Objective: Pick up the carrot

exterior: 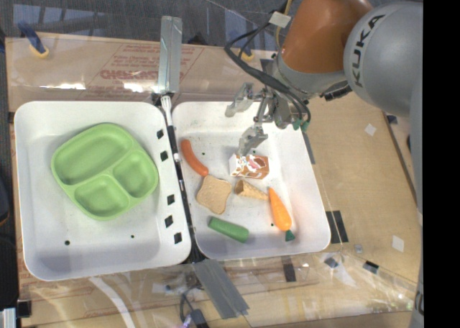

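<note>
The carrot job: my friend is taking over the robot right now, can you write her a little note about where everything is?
Gripper: open, holding nothing, hanging over the upper part of the right bin.
Carrot: lies in the right bin toward its lower right, green tip pointing down, beside the cone-shaped piece.
Also in that bin: sausage, toast slice, green pickle, small printed packet.
Green divided plate sits in the left bin.
Done: nothing picked yet.
Left: move down-right to the carrot, grasp, lift.
</note>
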You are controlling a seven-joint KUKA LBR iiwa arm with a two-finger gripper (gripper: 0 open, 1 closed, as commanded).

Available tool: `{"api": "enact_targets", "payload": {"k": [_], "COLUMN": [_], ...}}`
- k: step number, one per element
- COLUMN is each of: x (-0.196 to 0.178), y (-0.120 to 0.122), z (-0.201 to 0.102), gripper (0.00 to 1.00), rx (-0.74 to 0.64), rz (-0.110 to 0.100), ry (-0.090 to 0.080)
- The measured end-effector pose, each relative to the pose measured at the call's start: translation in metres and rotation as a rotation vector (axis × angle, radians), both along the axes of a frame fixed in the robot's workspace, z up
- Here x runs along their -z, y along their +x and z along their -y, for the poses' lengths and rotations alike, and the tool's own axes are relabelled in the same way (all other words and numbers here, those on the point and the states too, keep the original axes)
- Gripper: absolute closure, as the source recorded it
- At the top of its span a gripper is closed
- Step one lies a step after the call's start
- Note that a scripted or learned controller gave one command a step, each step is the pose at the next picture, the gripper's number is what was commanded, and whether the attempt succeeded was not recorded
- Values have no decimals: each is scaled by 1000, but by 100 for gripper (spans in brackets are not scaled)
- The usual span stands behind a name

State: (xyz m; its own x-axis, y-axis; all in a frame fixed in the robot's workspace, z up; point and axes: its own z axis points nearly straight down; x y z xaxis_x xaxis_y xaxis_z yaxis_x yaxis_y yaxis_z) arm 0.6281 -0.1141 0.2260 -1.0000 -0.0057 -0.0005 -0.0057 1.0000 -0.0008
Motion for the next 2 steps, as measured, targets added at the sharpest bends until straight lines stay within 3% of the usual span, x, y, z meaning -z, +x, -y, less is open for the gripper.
{"api": "enact_targets", "payload": {"k": [1,2], "x": [6,82], "y": [-42,-125], "z": [36,92], "gripper": [0,0], "rx": [-397,-535], "rz": [-1,-6], "ry": [0,3]}}
